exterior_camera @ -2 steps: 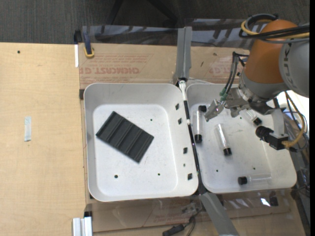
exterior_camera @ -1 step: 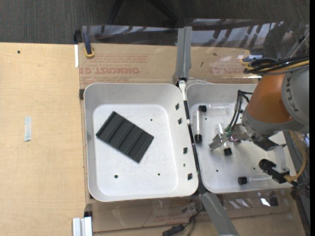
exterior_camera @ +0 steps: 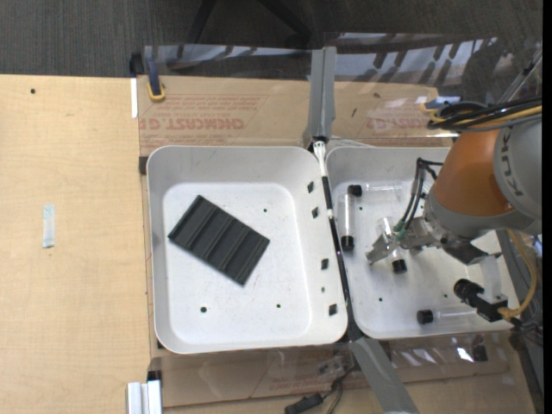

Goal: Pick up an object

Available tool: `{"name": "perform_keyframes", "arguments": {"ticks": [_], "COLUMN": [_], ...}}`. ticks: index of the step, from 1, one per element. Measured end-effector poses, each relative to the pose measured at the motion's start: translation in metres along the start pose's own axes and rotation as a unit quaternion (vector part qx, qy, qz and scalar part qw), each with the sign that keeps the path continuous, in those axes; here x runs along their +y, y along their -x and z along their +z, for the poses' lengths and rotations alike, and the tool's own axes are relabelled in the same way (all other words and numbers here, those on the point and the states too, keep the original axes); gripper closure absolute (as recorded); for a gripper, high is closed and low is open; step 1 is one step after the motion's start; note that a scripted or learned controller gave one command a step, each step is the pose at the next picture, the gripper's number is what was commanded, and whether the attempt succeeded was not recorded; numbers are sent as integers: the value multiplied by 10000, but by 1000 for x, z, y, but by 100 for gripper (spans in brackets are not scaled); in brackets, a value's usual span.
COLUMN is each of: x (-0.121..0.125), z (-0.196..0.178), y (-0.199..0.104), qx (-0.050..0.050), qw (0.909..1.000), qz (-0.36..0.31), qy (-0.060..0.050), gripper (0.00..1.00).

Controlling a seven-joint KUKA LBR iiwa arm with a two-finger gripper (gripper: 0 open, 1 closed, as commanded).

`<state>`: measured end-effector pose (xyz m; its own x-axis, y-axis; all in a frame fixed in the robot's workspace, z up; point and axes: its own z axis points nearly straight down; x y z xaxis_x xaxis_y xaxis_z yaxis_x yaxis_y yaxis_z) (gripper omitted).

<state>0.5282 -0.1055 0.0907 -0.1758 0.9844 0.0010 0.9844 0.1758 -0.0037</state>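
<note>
Two white bins sit side by side, and nothing is lifted out of either as far as I can judge. The gripper (exterior_camera: 384,247) is low inside the right bin (exterior_camera: 379,317), its tip close to a small dark-capped item (exterior_camera: 398,266); whether the jaws are spread or pressed together I cannot tell, and nothing shows between them. Clear tubes with black caps (exterior_camera: 347,222) lie nearby, another (exterior_camera: 440,316) near the front wall. A ribbed black slab (exterior_camera: 218,239) rests flat in the left bin (exterior_camera: 159,257). Grasp and lift appear not yet done.
</note>
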Motion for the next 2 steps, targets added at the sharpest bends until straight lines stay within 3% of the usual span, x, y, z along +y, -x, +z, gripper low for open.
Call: {"name": "perform_keyframes", "arguments": {"ticks": [1,2], "x": [-1,66], "z": [-8,-100], "y": [1,-54], "qx": [0,-11], "qw": [10000,9997], "qz": [20,228], "qy": [-10,8], "gripper": [100,100]}}
